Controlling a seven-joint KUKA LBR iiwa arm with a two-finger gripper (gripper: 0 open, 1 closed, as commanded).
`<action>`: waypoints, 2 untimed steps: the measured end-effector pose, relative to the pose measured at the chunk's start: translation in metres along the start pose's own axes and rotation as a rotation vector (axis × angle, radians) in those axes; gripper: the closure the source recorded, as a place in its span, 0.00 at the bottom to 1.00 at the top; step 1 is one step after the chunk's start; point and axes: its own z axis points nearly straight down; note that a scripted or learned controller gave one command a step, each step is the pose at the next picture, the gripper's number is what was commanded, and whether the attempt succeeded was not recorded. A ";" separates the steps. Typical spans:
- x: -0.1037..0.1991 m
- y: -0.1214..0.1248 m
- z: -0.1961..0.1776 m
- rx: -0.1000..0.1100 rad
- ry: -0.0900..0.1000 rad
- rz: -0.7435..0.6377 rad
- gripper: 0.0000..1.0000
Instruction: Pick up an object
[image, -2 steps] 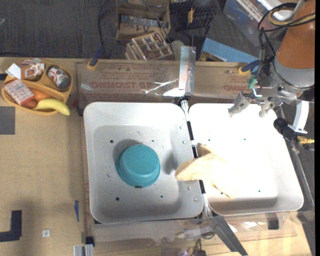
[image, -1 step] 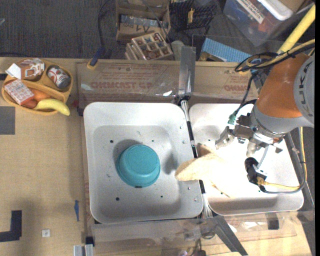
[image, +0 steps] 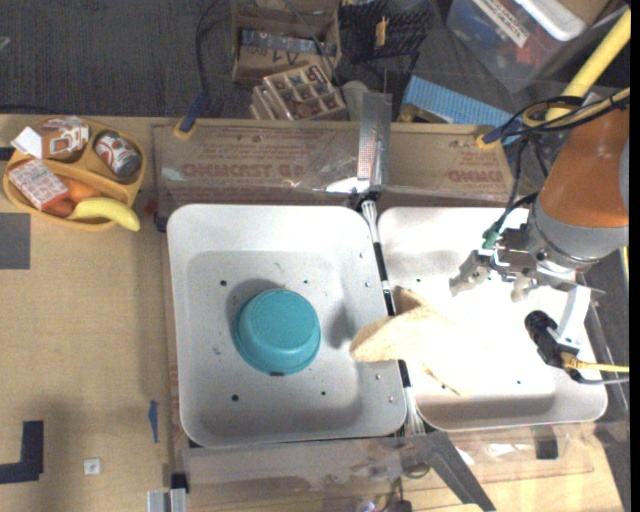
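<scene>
On the left, the teal bowl (image: 278, 331) sits upside down near the middle of the left bin (image: 200, 240), a round thing with no long axis to speak of. Moving right, a tan, flattish object (image: 400, 334), blurred and hard to name, lies across the divider between the bins, its blunt end over the left bin's right rim and its body running down and to the right into the right bin (image: 500, 395); that slanted line, lower right to upper left, is its long axis as I read it. Farther right, my pincer (image: 496, 276) hangs over the right bin, fingers spread and nothing between them, just beside the tan object's upper edge but apart from it. My arm (image: 590, 190) reaches in from the right. I judge the step in hand to be the approach: nothing is lifted yet. The next move, as I see it, calls for shifting down and left over the tan object, turning my fingers to straddle it across its narrow width, then descending and closing. Its perch on the divider may let it tip or slide.
</scene>
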 end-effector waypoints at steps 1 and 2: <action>0.064 -0.003 0.014 0.005 0.001 0.030 0.00; -0.008 0.034 0.010 0.002 -0.001 0.132 0.00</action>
